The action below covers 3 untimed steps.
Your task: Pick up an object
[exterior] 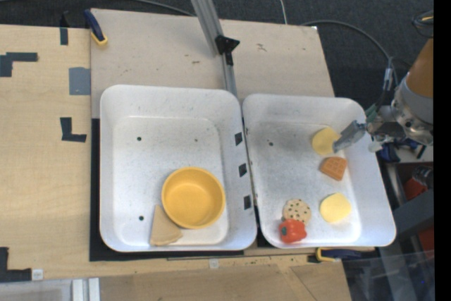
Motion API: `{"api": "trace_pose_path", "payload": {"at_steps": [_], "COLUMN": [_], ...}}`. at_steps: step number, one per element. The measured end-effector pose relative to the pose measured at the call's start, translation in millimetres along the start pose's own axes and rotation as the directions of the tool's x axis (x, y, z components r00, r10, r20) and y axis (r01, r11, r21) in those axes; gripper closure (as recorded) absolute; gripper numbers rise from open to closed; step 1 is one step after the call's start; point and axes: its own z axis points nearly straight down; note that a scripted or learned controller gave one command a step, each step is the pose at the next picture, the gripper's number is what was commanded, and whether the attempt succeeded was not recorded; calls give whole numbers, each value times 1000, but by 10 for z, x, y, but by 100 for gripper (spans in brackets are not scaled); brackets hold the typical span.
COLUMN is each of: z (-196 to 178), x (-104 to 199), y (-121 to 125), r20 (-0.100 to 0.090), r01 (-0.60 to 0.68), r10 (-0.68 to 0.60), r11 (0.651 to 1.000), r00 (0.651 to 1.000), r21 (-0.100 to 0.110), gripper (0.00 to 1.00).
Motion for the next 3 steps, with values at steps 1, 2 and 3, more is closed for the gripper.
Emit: {"api": "trace_pose_path", "payload": {"at_steps": [1,2,3], "z": [0,494,982], "x": [-1,52,-26], "y": [0,-92,-130], "r20": [0,-1,0], "r01": [0,-2,-2], "r10": [0,2,2], "r11": [1000,1000,1000], "r00": [1000,1000,1000], "r21": [0,5,6], "gripper": [0,0,0]}}
